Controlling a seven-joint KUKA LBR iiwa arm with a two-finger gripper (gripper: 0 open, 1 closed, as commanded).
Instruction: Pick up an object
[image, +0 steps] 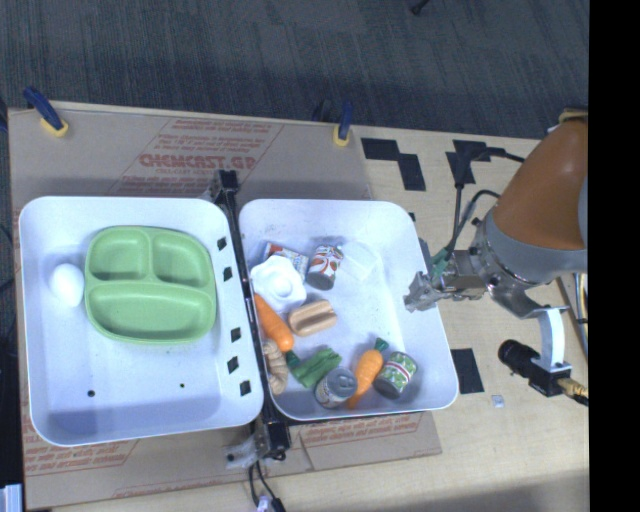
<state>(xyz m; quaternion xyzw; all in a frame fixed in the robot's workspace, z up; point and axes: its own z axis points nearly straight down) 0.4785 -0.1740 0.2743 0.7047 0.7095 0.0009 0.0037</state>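
Two shallow white bins side by side on a sheet of printed cardboard (200, 150), held to the worktop (500, 440) by blue clamps (45, 110) at the far edge.

Seen from above, in the left bin (40, 400): a green divided plate (150, 285), with a white egg (67, 285) just beside its left edge.

Crowded into the right bin (330, 208), the things on offer for picking:
- a white cup (278, 280) near the left wall, touching a small can (325, 265) on its right
- a clear plastic piece (360, 262) just right of that can, hard to make out, perhaps a lid
- a carrot (272, 322) lying slantwise below the cup, beside a hot dog bun (313, 318)
- a green vegetable (315, 365) lower down
- at the near wall, a silver can (338, 388), a second carrot (368, 368) and a green-labelled can (397, 373), packed close together

Reaching in from the right, the grey arm (545, 200) with its orange band, over the worktop. Jaws at the right rim of the right bin, level with the bun but well apart from it, with nothing seen between them. Spread of the jaws: cannot tell, too small and cluttered
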